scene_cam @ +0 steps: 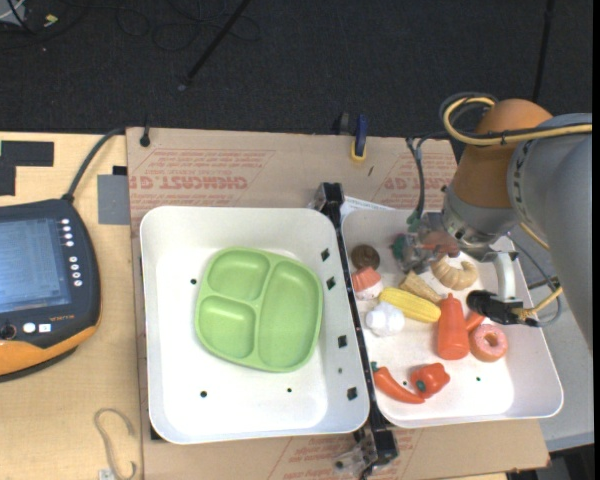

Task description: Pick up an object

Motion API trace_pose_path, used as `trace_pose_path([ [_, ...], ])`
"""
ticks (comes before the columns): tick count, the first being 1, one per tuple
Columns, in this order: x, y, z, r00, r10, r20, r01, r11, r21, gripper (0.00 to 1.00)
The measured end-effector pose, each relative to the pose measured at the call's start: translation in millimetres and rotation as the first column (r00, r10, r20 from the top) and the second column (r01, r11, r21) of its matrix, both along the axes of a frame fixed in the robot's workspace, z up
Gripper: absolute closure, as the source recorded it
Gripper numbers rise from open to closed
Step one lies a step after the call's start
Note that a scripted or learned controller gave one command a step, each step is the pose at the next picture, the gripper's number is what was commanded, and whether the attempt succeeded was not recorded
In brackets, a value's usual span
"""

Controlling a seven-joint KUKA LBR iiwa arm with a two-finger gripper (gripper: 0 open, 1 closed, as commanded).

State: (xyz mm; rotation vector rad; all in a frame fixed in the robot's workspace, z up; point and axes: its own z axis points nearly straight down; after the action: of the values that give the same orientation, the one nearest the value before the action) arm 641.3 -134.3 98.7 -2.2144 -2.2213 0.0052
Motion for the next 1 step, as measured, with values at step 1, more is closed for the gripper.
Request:
trace_pose_path([
  [1, -4.7, 0.6, 62.1, 1.0, -0.004, 0.009, 0.004, 1.0, -0.002, 1.0],
])
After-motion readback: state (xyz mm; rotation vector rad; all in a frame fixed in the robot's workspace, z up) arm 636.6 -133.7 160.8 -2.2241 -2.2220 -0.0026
